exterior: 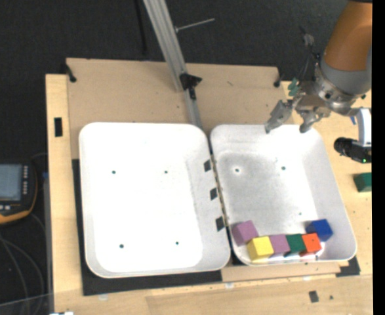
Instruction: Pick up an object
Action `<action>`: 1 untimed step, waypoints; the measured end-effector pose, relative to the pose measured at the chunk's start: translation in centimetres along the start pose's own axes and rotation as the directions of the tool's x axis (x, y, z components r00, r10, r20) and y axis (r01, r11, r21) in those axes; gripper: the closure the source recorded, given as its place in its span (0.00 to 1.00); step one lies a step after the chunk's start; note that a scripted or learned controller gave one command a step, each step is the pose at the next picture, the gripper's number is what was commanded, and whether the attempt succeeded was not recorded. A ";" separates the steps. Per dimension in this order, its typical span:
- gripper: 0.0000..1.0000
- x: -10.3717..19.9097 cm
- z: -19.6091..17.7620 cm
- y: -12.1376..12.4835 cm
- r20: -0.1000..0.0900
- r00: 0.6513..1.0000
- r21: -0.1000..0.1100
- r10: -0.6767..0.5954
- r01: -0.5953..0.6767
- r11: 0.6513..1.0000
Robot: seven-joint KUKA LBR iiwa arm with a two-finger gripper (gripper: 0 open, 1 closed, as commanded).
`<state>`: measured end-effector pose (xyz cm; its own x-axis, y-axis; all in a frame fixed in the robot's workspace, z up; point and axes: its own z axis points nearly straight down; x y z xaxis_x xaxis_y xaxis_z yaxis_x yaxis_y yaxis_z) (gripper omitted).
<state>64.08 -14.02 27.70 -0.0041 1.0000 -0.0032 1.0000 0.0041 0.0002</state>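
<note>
Several small blocks lie along the near edge of the right bin (277, 176): a purple block (244, 231), a yellow block (260, 247), a mauve block (279, 243), a green block (296, 243), an orange block (311, 243) and a blue block (320, 228). My gripper (288, 122) hangs over the bin's far rim, well away from the blocks. Its two fingers are spread apart with nothing between them.
The left bin (146, 195) sits beside the right one. A slanted metal rail (169, 41) rises from the bench at the back. A handheld controller (5, 186) lies off the bench at the left. Dark and green fixtures (359, 166) stand at the right edge.
</note>
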 end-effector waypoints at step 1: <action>0.00 4.3 -3.2 3.8 -0.003 1.000 -0.007 -0.003 0.003 1.000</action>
